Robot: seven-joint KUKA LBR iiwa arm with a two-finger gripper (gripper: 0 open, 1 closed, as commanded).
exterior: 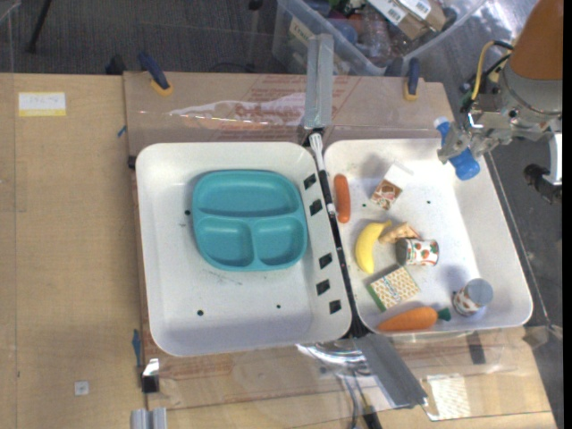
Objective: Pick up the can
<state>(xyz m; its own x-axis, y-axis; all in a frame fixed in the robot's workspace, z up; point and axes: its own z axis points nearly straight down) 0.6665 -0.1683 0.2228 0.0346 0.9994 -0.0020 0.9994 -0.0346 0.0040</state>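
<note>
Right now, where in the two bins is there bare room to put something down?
Left bin: bare floor around the teal tray, mostly below it. Right bin: bare upper right corner, beside the small box. Crowded: its lower half, with banana, can, carrot.

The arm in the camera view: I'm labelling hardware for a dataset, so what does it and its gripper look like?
The arm shows a broad orange section above a grey metal wrist. A yellow cable loops along its side beside darker wiring. The gripper is a compact grey metal assembly with blue pieces at its lower end. No markings are legible.
</note>
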